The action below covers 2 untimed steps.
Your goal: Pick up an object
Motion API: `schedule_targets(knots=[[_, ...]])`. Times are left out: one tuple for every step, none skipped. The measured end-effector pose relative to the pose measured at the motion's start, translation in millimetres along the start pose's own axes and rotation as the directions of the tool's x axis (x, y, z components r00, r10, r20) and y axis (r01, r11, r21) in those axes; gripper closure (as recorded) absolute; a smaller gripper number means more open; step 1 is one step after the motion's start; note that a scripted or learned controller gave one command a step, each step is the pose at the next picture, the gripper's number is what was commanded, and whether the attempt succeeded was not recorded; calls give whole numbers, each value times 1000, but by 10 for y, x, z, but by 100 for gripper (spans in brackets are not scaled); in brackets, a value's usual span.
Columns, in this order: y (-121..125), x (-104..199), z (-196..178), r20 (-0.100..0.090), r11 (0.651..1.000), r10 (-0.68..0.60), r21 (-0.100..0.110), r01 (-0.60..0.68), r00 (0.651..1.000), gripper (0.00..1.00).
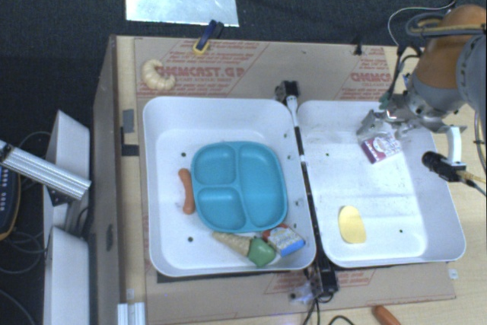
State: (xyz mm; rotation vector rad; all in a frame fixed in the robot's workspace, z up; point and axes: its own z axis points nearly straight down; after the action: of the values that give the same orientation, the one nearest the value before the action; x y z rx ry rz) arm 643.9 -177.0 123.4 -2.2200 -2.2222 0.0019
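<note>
My gripper hangs over the far part of the right bin, open, with its fingers spread to either side. Just in front of the fingertips a small purple and white packet lies on the bin floor, not held. A yellow rounded piece rests near the right bin's front. In the left bin sits a blue divided plate, with an orange sausage on its left.
A pale cone, a green piece and a blue and white packet crowd the left bin's front edge. A black divider runs between the bins. A beige lump lies on the cardboard behind.
</note>
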Motion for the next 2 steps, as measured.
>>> schedule_targets(knots=[[203,-35,339,3,1000,-4,-10,4,1000,0],[227,-54,206,11,1000,-7,-21,7,1000,100]])
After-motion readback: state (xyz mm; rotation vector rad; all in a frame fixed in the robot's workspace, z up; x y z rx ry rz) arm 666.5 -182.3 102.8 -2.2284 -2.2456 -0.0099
